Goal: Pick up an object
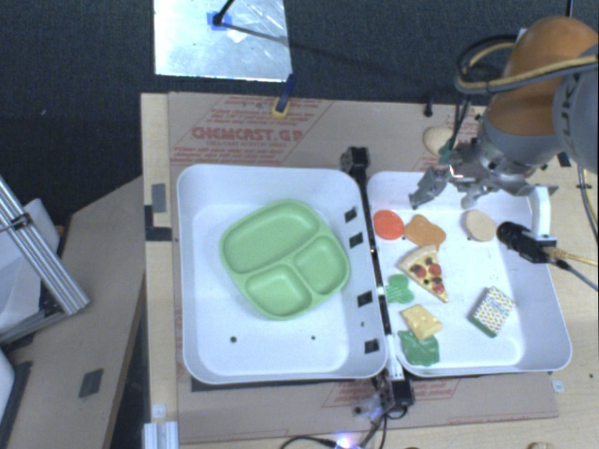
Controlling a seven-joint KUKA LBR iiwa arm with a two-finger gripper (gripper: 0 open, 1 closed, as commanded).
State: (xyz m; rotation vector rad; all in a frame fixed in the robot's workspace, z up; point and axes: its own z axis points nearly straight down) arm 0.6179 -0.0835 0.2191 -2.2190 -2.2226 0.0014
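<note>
The hand (449, 187) hovers over the far end of the right bin (538, 340), fingers spread apart and gripping nothing. Below it lie the orange disc (388, 224), pizza slice (424, 271) and patterned block (492, 310), all untouched; the pick looks barely begun. Cardboard on the bench (239, 131) reads something like "QUEMCAST", mirrored.

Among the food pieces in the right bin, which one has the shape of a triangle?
The pizza slice, near the middle of the right bin. It is a wedge with red dots on top; the orange disc above it is round.
</note>
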